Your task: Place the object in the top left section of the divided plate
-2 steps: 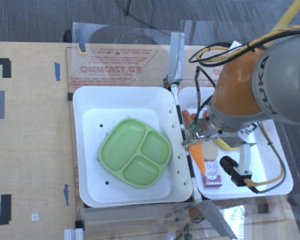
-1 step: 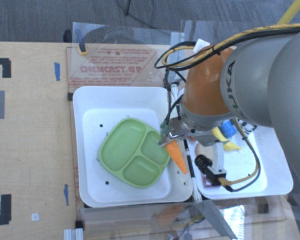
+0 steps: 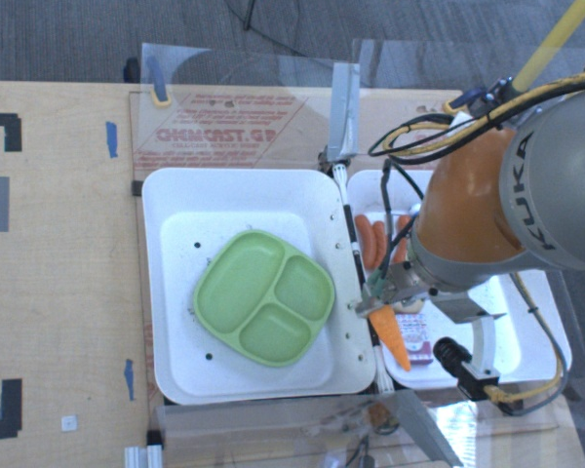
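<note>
Far left: pale wooden bench (image 3: 58, 261), flat, marked with black tape corners and short blue tape strips (image 3: 111, 139). Behind the bins: clear acrylic sheet (image 3: 224, 125) bearing red printed lettering, mirrored and too faint to read with certainty. Left bin (image 3: 166, 203): shallow, white, rounded corners, speckled floor; holding a light green divided plate (image 3: 263, 298), smooth moulded plastic, rounded-square, turned at a slant, three sections, all bare. Between the bins: thin metal divider rail with small black fixings. Right bin (image 3: 541, 344): white, shallow, largely covered by the arm. Orange carrot (image 3: 391, 337), tapered, smooth, toy-like, lying at the left edge of the right bin, tip toward the near edge; directly below and touching or just beside the gripper (image 3: 382, 295). Two further orange carrot-shaped pieces (image 3: 370, 242) lying side by side toward the far end of the right bin. Small red-and-white printed packet (image 3: 414, 337) just right of the carrot, print unreadable. Arm (image 3: 556, 193): grey casing, lettering "KUKA" readable along the side, glossy orange band (image 3: 463, 208), black and yellow cables looped above. Gripper finger state: cannot tell
</note>
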